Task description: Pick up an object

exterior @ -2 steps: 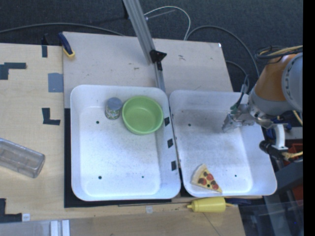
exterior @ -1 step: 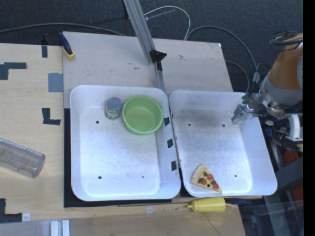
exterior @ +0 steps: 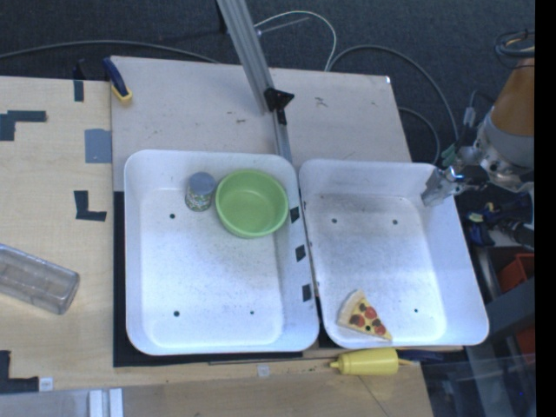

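**Robot arm at the edge of the right bin, objects lying apart in both bins**

Nearest to us, at the bottom edge of the bench, we see a yellow bottle [exterior: 364,362] lying on its side just outside the right bin [exterior: 452,259]. Just above it, inside that bin's near corner, lies a toy pizza slice [exterior: 363,315] with red toppings, flat on the white floor. Off to the left, on the wooden bench top, a clear plastic cylinder [exterior: 35,279] lies on its side, well apart from the bins.

Farther back, the left bin [exterior: 139,259] holds a green bowl [exterior: 252,202], upright, near its far wall. A small grey-lidded jar [exterior: 200,191] stands just beside the bowl, on its left.

At the far right corner of the right bin, we see the gripper [exterior: 436,189] over the bin's rim, reaching in from the right on the grey arm with its orange band. It is well apart from the pizza slice, the bowl and the jar. We cannot tell whether it is released or clenched.

Beyond the bins, a metal pole [exterior: 248,42] slants across the pale board, and a blue and yellow clamp [exterior: 116,79] sits at the board's far left corner.
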